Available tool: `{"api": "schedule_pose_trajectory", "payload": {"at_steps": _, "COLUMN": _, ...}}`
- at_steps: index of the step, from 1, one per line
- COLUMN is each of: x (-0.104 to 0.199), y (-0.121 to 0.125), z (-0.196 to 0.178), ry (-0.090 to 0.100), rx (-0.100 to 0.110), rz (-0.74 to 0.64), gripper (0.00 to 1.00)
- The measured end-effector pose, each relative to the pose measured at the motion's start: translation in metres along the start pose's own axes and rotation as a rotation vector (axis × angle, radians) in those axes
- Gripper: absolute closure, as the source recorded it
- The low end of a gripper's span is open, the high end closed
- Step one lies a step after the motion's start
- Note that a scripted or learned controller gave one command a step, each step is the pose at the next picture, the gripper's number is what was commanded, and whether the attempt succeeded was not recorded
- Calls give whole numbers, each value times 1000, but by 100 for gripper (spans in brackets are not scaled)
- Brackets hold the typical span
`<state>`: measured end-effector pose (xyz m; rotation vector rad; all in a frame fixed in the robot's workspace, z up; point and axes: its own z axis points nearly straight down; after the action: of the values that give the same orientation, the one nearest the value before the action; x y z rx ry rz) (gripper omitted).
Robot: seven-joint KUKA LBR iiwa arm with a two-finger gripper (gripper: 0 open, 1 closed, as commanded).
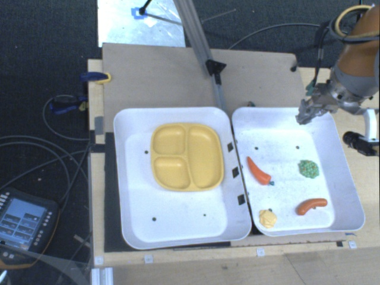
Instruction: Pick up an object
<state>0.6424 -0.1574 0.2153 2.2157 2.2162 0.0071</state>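
The right bin (285, 126) holds several toy foods: an orange carrot (259, 171) near its left side, a green broccoli-like piece (308, 169) to the right, an orange-brown sausage (311, 206) at the front right, and a pale yellow piece (268, 218) at the front left. My gripper (304, 116) hangs over the bin's back right corner, well away from all of them, with nothing seen between its fingers.
The left bin (133, 218) holds a yellow divided plate (185, 157). A grey pole (196, 28) slants across the back of the bench. Cables and a pendant (21, 218) lie on the floor at left.
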Motion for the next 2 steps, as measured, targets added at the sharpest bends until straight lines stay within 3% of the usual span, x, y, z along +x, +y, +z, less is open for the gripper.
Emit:
{"api": "schedule_pose_trajectory", "payload": {"at_steps": 1, "x": 0, "y": 2, "z": -23, "ry": 1, "rx": 3, "rz": -4, "gripper": 100}}
{"api": "schedule_pose_trajectory", "payload": {"at_steps": 2, "x": 42, "y": -9, "z": -23, "ry": 4, "rx": 8, "rz": -9, "gripper": 100}}
